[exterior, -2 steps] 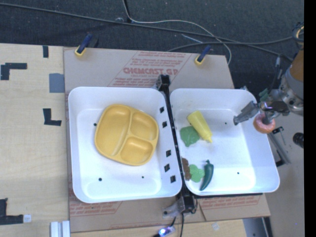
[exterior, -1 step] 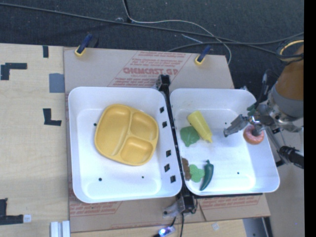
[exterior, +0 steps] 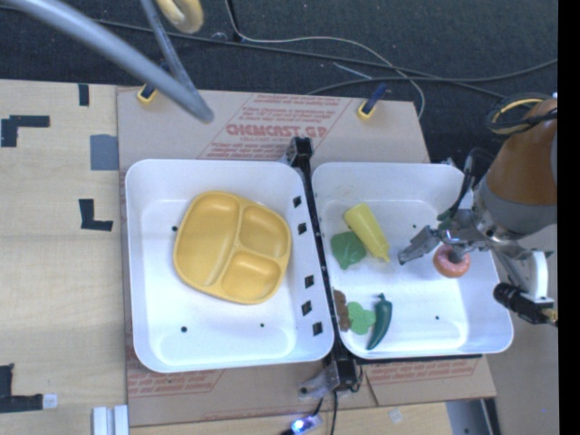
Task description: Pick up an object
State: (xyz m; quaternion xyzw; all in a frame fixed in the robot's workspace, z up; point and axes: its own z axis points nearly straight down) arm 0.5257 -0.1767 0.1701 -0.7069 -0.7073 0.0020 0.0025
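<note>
Two bins [exterior: 136, 243] face you; in the right one, the gripper [exterior: 428, 245] hovers beside a pink ring [exterior: 450, 262], fingers apart, holding nothing.

only readable thing from up here is the red print on the cardboard sheet [exterior: 272, 120] lying under my two bins. the biggest line looks like "chemcast gp", though i'm not fully sure of the letters since it sits at a slant and the divider between the bins cuts into its end. there are smaller red lines above and below it, too tiny and blurry to make out. more red print shows on the cardboard's bottom edge, unreadable too.
</note>
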